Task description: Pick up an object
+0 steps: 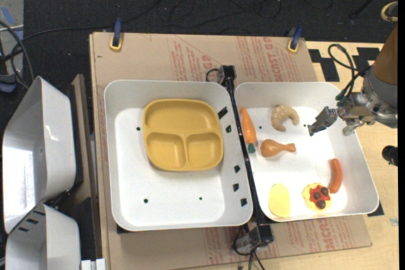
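The right bin [354,148] holds several toy foods. A beige croissant [284,116] lies near its back, an orange carrot [248,126] along its left wall, and a brown drumstick [277,148] in the middle. A red sausage [335,175], a yellow slice [280,199] and a small yellow pastry with red topping [317,195] lie toward the front. My gripper [334,124] hangs over the bin's right back part, to the right of the croissant. It is open, with nothing between its fingers.
The left bin [126,199] holds a yellow compartment plate [183,135]. A black divider strip [240,155] runs between the two bins. Clamps and cables lie on the bench behind them, and white containers [38,136] stand off to the left.
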Robot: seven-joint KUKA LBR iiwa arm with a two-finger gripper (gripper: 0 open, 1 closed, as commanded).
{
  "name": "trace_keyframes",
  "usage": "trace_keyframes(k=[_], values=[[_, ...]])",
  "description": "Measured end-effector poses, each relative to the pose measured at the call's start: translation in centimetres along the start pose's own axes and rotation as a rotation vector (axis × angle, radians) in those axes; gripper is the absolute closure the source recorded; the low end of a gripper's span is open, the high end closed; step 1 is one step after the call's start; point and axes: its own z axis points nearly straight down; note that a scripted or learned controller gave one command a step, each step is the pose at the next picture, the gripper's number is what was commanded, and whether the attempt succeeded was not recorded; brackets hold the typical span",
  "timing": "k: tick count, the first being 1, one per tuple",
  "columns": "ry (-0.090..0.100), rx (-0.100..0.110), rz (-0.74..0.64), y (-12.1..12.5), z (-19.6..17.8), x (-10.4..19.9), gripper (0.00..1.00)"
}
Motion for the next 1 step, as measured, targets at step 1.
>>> trace_keyframes(k=[1], values=[[-0.003,-0.012,-0.003,0.27,-0.69,0.04,0.00]])
